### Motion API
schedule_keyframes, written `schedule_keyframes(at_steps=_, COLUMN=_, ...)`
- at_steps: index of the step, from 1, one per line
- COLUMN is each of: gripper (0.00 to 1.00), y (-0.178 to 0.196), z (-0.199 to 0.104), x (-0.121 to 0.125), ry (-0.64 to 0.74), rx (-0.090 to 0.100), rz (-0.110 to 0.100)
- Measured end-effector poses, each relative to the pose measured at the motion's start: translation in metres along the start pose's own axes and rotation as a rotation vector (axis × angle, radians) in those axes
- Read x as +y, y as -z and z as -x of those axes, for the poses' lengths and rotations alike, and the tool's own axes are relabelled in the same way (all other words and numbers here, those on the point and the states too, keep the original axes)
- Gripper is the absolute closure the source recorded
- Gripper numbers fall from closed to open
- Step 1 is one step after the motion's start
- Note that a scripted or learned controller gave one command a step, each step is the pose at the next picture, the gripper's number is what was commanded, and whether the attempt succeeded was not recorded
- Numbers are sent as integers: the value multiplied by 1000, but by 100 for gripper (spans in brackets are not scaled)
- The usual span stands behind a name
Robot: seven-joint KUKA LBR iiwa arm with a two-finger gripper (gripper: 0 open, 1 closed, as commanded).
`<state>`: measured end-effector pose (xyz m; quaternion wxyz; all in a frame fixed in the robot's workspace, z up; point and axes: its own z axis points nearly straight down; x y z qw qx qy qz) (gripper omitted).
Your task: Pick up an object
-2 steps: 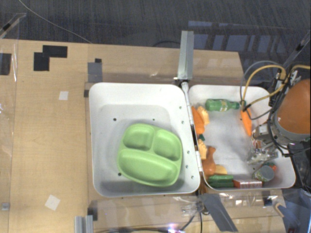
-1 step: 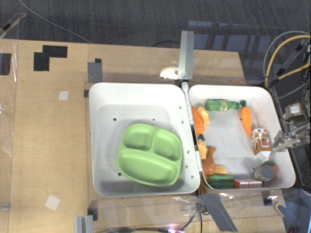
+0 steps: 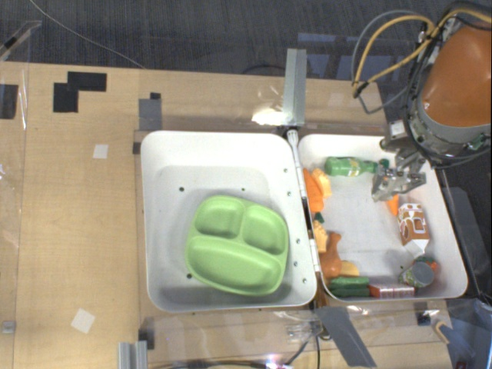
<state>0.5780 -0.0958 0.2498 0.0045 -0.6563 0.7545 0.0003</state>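
My gripper [image 3: 394, 189] hangs low over the upper right part of the right bin [image 3: 361, 221]. A small orange piece [image 3: 393, 204] lies right under its tip; I cannot tell whether they touch. A green bottle [image 3: 350, 166] lies on its side just left of the gripper. A brown and white packet [image 3: 413, 223] sits below and right of it.
Orange and yellow toy foods [image 3: 316, 187] line the right bin's left wall. A green cucumber [image 3: 350, 287], a red bar [image 3: 393, 290] and a small can [image 3: 421, 272] lie along its front. The left bin [image 3: 169, 175] holds a green divided plate [image 3: 238, 244].
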Motion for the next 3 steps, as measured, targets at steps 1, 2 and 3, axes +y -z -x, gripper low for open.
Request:
schedule_keyframes(at_steps=1, gripper=100, y=8, z=-11, x=-49, ry=651, rx=3, rz=1)
schedule_keyframes(at_steps=2, gripper=100, y=-151, z=3, x=-50, ry=957, rx=6, rz=-1)
schedule_keyframes(at_steps=3, gripper=100, y=-16, z=-7, x=-74, ry=869, rx=11, rz=-10)
